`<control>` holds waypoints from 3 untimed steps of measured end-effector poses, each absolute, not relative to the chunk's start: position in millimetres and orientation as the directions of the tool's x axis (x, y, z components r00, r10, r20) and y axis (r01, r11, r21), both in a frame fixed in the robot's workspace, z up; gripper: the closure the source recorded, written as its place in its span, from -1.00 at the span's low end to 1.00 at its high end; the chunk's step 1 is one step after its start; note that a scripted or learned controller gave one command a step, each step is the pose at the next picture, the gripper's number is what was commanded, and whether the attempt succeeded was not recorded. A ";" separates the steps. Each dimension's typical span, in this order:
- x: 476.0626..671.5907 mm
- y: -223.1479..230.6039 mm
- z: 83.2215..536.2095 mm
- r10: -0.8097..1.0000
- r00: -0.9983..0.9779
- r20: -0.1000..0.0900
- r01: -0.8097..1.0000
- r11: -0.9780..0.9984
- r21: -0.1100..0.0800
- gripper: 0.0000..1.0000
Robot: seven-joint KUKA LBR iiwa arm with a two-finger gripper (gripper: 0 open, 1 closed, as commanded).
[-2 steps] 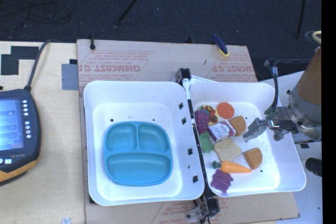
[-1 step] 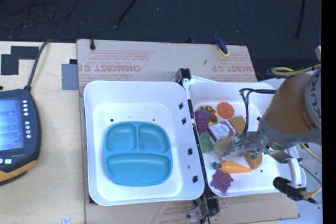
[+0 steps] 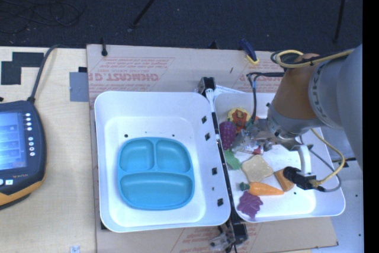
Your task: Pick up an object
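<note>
The purple plastic grape bunch (image 3: 250, 204) is lying clear while the two-finger gripper (image 3: 251, 140), grip state unreadable, is perhaps crowding the darker purple grape cluster (image 3: 227, 133), risking a slipped grasp.

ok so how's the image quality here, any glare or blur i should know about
Camera view: soft overall, dim, with a dark background. The transparent two-finger gripper blurs into the clutter, so its state is unclear. The glossy white right bin looks bright, nearly washed out; the blue three-compartment plate in the left bin is evenly lit and legible.
</note>
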State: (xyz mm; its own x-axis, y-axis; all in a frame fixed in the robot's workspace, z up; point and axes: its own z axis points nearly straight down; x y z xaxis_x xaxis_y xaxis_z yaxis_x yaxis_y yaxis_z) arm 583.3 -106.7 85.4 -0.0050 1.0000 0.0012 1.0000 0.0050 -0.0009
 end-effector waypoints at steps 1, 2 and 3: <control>640.5 -80.8 87.4 1.000 -0.003 0.000 1.000 0.003 0.001 -1.00; 644.2 -137.7 121.6 1.000 0.002 -0.003 1.000 -0.002 0.000 -1.00; 577.2 -146.7 95.8 1.000 0.003 0.000 1.000 -0.003 0.023 -1.00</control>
